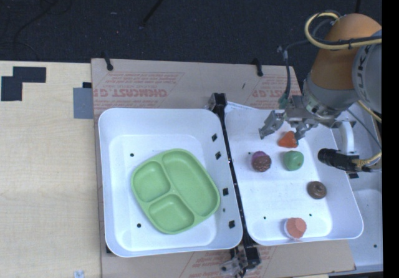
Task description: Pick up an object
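Observation:
In the right bin [349,220] lie several small objects. An orange-red piece [287,140] sits near the bin's far side. My gripper [286,128] hangs just above it with its fingers spread to either side, open, and nothing is gripped between them. Closer in lie a dark purple ball [261,161] and a green lump [293,160], side by side. A brown round piece [317,190] rests toward the right wall. A pink-orange disc [295,227] lies by the near edge.
The left bin [118,146] holds a light green divided plate [174,191]. A black divider [225,164] runs between the two bins. The arm comes in over the right bin's far right corner.

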Robot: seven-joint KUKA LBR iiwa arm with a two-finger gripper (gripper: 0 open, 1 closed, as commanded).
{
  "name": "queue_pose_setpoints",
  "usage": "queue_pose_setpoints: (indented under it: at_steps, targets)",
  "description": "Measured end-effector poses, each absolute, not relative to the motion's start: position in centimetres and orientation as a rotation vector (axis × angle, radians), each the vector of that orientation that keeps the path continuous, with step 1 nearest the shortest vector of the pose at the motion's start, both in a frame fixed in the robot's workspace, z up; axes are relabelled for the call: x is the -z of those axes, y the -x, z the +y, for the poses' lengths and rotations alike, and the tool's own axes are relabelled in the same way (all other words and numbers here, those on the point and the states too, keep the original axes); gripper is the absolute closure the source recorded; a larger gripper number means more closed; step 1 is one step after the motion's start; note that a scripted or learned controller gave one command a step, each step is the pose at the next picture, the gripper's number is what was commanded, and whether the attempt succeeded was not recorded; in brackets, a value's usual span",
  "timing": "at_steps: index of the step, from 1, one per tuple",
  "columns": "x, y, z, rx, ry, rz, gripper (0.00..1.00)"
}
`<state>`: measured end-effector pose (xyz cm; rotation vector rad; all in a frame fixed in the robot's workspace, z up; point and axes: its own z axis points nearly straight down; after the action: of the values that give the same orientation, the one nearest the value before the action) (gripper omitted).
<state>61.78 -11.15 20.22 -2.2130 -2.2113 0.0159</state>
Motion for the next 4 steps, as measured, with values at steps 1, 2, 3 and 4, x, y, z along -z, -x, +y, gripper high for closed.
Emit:
queue_pose_setpoints:
  at_steps: [1,2,3,4]
  targets:
    - [-21.1,-62.1,-11.2,-0.003,2.218,-2.221,0.0]
    - [-16.5,-62.6,-10.7,-0.006,2.212,-2.223,0.0]
    - [-11.4,-61.7,-11.1,-0.007,2.217,-2.218,0.0]
    - [-8.6,-61.6,-10.9,-0.006,2.217,-2.219,0.0]
